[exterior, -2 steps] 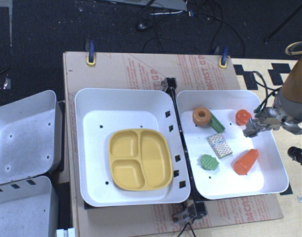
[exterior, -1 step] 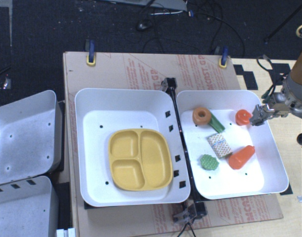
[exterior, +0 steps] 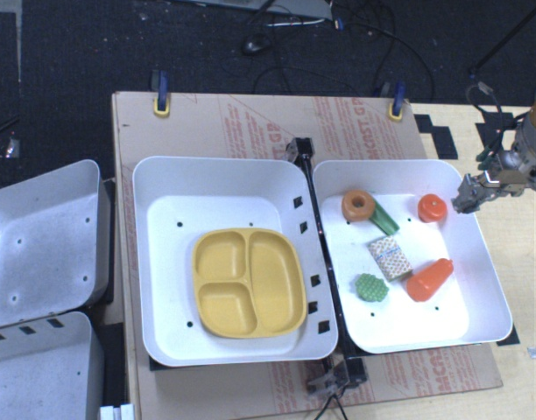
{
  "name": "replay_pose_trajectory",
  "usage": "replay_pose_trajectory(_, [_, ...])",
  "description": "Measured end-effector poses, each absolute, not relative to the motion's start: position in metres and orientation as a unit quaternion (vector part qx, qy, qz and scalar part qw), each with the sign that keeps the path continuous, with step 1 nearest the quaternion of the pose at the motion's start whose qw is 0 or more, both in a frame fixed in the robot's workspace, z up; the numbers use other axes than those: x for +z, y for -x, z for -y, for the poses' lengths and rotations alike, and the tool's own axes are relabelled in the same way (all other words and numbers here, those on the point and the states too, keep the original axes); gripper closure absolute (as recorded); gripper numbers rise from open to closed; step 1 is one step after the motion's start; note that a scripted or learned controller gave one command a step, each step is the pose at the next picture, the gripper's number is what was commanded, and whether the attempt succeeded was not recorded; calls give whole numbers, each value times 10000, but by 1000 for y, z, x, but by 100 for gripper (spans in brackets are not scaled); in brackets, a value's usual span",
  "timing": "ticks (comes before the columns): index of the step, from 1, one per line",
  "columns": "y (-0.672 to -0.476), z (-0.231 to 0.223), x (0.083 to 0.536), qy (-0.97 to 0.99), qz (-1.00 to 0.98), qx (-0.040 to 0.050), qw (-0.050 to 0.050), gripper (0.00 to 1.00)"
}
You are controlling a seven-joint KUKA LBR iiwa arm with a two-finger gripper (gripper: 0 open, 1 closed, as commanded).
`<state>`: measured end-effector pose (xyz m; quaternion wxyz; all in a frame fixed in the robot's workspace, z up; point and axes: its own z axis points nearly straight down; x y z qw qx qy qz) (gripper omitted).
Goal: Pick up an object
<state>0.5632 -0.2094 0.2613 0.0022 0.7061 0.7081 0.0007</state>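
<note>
Yellow 3-compartment tray [exterior: 249, 282] lying in the middle of the left bin [exterior: 154, 182], 2 yellow clamps [exterior: 162, 105] gripping the cardboard-covered bench's [exterior: 233, 121] far edge, cables [exterior: 277, 33] trailing beyond.

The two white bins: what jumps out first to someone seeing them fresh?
The yellow divided tray lies alone in the left bin. The right bin holds small bright things, among them an orange ring and a red piece. The gripper hovers at that bin's right rim.

Dark speckled floor [exterior: 67, 33] (cables [exterior: 373, 33] strewn)
</note>
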Motion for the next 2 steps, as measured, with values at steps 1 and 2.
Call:
replay_pose_trajectory(1, [-552, 155, 247, -7048, -7094, 0, -15, 100])
replay_pose_trajectory(2, [-552, 101, 249, -7041, -7101, 5, -11, 100])
